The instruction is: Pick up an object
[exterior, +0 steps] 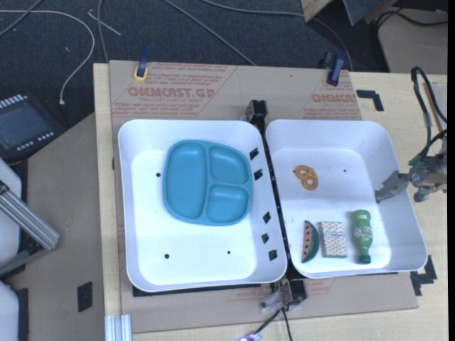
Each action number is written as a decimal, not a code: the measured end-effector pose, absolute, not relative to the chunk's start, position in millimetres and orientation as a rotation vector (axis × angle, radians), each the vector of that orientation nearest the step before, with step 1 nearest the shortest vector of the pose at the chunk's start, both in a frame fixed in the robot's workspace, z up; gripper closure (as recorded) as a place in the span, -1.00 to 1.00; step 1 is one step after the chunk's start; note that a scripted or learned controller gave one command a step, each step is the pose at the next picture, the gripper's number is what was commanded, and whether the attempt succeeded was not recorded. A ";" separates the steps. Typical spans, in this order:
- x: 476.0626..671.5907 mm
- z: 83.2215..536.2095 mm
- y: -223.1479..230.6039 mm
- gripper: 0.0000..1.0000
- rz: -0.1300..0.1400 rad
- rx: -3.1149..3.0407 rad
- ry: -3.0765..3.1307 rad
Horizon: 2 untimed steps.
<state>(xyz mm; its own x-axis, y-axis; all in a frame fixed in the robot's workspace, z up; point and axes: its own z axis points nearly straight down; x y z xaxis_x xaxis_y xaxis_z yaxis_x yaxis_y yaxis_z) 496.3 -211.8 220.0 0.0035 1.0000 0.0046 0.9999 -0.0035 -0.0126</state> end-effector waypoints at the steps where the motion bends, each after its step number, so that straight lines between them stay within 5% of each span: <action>1: 499.2 226.0 -211.4 -1.00 0.000 -2.221 -2.221; 2: 493.1 180.0 -205.1 -1.00 0.002 -2.217 -2.217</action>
<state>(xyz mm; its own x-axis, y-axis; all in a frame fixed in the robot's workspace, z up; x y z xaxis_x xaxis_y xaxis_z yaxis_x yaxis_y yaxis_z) 493.1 -205.1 180.0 -0.0002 1.0000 0.0036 1.0000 0.0002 -0.0053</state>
